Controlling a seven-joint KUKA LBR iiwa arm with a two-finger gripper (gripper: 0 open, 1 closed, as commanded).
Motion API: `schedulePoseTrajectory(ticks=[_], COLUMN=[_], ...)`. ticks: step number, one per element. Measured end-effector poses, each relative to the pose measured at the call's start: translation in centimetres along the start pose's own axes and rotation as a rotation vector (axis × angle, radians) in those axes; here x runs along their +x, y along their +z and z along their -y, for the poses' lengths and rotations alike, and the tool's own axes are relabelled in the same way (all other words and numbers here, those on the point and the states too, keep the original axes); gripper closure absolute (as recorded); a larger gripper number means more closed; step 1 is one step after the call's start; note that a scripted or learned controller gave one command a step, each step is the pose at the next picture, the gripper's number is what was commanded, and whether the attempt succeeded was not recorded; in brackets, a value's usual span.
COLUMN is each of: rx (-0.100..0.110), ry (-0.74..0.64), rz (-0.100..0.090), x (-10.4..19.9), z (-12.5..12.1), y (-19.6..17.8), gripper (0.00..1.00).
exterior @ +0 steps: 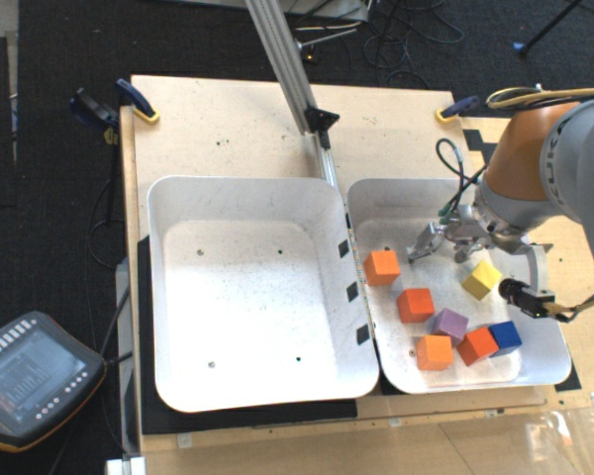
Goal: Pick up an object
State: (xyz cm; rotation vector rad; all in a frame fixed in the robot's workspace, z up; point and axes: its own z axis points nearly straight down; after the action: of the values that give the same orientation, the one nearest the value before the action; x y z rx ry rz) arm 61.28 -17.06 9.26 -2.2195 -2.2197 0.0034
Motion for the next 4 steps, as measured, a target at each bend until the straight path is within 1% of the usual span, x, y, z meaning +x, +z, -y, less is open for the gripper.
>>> schedulePoseTrajectory(ticks=[1,2,3,4], rx=[-0.004,-0.009,-0.011,-0.002], ry=[0.000,0.001,-0.002,-0.007], rz=[0.001,0.002,0.003,-0.001], x=[0.0,0.3,0.3,5.7], z=[-0.1,0.8,0.6,1.5], y=[-1.3,-6.8,-12.2,-11.6], gripper=[1.00,1.00,1.00,1.00])
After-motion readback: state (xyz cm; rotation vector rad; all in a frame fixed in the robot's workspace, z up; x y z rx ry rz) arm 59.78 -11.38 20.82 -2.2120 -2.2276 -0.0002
